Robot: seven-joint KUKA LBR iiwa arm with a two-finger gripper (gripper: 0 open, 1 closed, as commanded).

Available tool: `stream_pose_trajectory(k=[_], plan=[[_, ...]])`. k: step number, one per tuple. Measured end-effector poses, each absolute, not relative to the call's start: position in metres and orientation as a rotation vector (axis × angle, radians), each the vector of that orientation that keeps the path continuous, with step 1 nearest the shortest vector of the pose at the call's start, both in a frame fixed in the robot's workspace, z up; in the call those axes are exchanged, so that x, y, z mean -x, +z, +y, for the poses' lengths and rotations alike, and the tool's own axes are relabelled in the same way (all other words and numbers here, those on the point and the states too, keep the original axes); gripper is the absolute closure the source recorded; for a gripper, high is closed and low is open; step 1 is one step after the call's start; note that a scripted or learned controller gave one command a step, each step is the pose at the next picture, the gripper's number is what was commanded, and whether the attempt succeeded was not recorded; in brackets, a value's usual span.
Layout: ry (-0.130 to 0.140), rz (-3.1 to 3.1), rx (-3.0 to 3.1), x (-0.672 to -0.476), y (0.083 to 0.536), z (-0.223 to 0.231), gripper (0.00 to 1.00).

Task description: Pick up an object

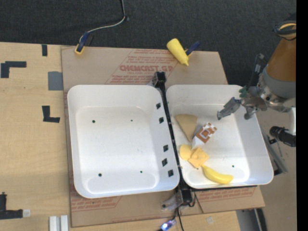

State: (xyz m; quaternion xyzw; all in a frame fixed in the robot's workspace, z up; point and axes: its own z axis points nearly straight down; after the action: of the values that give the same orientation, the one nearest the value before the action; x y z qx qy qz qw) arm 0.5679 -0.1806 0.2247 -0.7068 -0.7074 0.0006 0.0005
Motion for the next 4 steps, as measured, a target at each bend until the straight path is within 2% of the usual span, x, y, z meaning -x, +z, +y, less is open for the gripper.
stream_pose_trajectory(k=[1, 2, 3, 4], plan=[[0.005, -2.222, 2.214, -0.601, 0.085, -0.168, 0.00], [0.002, -2.224, 2.217, -0.601, 0.102, -0.169, 1.00], [-0.001, -2.221, 2.218, -0.607, 0.085, -0.188, 1.00], [-0.003, -2.221, 2.228, -0.556, 0.087, -0.226, 1.00]])
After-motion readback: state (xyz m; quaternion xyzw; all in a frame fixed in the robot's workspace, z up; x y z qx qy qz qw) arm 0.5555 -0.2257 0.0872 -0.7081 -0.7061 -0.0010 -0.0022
